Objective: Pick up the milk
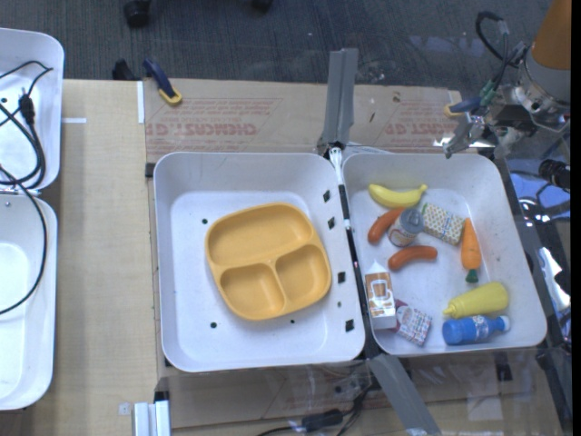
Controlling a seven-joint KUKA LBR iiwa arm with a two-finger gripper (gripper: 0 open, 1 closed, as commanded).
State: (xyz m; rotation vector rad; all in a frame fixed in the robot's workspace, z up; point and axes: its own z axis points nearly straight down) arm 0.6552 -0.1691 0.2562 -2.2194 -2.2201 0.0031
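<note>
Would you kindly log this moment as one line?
arm: above right bin's far corner | pincer: holds nothing | milk carton: near-left corner of right bin, untouched

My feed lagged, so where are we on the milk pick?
Done: nothing yet. The milk carton stands against the left wall of the right bin, untouched.
In hand: nothing. The gripper hovers over that bin's far rim, above the banana.
Left: reaching the carton, grasping it and lifting it.

The arm (551,25) reaches in at upper right, gripper (472,125) pointing left.
</note>
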